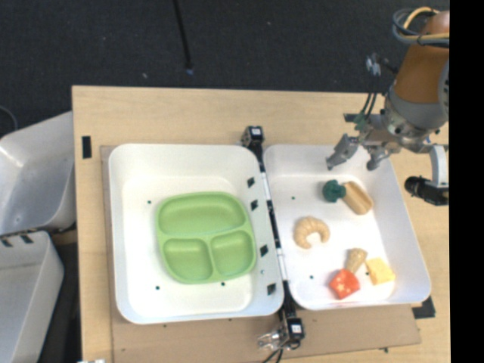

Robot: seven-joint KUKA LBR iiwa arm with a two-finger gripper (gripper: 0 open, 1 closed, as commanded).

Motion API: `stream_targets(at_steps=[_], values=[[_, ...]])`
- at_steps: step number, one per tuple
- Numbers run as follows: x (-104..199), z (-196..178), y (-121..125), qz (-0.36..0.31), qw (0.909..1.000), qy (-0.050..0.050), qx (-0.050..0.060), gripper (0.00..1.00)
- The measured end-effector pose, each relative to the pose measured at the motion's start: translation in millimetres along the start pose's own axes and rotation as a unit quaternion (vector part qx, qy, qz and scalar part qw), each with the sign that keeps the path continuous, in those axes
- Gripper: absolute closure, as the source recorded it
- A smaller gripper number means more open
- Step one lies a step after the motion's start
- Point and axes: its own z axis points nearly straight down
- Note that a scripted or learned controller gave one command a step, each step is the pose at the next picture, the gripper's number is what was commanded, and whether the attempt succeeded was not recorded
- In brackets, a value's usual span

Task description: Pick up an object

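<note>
Green piece (333, 190) just below open-fingered gripper (358, 156)

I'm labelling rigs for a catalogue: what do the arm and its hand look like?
The arm is grey with a broad orange band above the wrist. Thin cables loop near its top and run beside the wrist. The hand is grey metal with two short fingers.

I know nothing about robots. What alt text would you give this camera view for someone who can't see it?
A robot arm's open end effector hovers over the far edge of the right white bin, which holds small toy foods, including a croissant and a red block. The left bin holds a green divided tray.
</note>
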Motion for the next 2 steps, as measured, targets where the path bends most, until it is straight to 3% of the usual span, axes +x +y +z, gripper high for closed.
stream_targets(at_steps=[1,2], values=[[0.4,-9.1,2.4,-0.001,1.0,-0.001,-0.007,0.0],[-2.4,53.5,3.6,-0.001,1.0,-0.002,-0.005,0.0]])
